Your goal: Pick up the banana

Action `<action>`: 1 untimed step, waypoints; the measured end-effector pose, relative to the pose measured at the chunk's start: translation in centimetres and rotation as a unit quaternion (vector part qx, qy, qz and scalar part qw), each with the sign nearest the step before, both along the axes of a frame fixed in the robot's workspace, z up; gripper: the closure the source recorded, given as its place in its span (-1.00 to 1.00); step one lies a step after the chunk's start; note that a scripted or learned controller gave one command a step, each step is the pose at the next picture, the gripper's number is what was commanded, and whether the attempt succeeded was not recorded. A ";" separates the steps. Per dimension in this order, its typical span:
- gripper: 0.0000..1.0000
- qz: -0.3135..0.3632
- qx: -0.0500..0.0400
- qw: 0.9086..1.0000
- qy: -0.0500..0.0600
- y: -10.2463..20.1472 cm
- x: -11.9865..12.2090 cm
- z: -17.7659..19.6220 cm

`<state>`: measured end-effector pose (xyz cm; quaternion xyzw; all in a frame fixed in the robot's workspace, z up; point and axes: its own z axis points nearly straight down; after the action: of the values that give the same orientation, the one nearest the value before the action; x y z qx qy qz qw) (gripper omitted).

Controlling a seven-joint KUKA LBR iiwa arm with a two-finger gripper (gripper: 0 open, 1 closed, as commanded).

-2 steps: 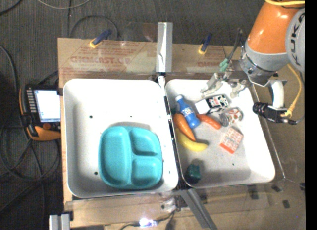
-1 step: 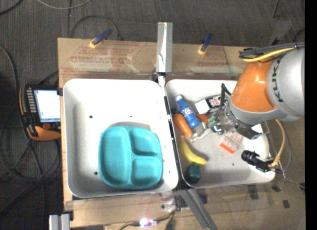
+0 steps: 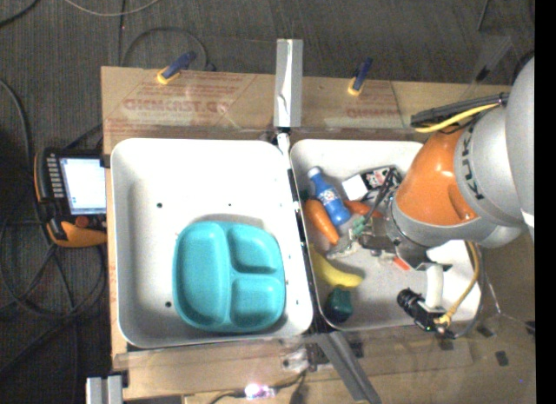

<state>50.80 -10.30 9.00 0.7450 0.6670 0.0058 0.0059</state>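
The yellow banana [image 3: 337,273] lies in the right bin [image 3: 452,307] near its left wall, curved and flat on the floor. My gripper [image 3: 363,239] hangs just above and to the right of it, under the orange wrist band, close to the banana's upper end. The arm's bulk hides much of the gripper. Nothing can be made out in its grasp.
An orange carrot-like item [image 3: 321,222] and a blue bottle [image 3: 327,191] lie just behind the banana. A dark green object [image 3: 339,305] sits in front of it. Small black-and-white items [image 3: 372,181] lie further back. The left bin [image 3: 148,176] holds a teal divided tray [image 3: 230,276].
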 end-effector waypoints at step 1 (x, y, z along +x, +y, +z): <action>-1.00 0.059 0.001 0.998 0.005 -1.1 1.3 -0.1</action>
<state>52.13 -11.41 8.95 0.7045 0.7097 0.0030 0.0017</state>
